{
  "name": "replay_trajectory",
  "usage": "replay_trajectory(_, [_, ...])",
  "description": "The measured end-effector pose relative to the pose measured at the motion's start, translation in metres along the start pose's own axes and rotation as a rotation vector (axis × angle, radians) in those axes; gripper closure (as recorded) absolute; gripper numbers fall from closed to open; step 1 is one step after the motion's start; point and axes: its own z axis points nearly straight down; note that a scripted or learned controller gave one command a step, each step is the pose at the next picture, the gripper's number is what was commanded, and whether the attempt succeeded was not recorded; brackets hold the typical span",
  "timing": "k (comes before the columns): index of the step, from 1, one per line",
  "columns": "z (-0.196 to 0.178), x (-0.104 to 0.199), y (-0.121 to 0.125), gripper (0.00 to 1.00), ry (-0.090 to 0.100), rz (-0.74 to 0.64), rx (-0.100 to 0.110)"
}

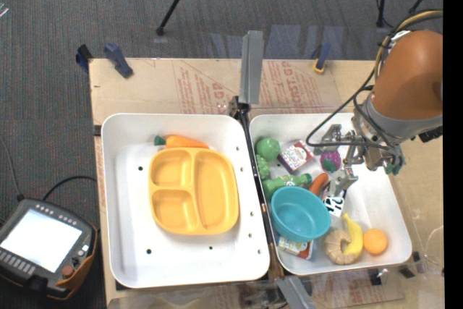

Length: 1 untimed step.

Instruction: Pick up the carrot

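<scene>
**A:** Jaws status: can't tell. Gripper (343,177) hangs over the right bin (400,217), but its tip is lost in the clutter below it.

**B:** Holding anything?

**A:** Nothing visibly between them. Gripper sits near the bin's middle, just beside the teal bowl (299,213) on its upper right.

**B:** Where's the carrot?

**A:** Carrot (184,142) is in the left bin (119,192), lying flat against the top edge of the yellow divided plate (193,190), green end pointing left. Well apart from the gripper, with the bin divider between them.

**B:** Anything else orange?

**A:** Yes, a small orange-red piece (318,183) in the right bin, between the bowl and the gripper, partly hidden. Can't tell what it is. Also an orange ball (375,241) near the lower right corner, touching the banana (352,235).

**B:** Rest of right bin?

**A:** Green items (267,148) along the left side, a small carton (295,155) near the top, a purple piece (330,158) just beside the gripper linkage, and a pale ring-shaped thing (336,247) by the banana.
</scene>
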Motion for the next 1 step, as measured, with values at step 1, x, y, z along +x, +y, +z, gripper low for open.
replay_trajectory(1, [0.0904,0.0773,0.0022,0.00,-0.014,-0.078,0.003])
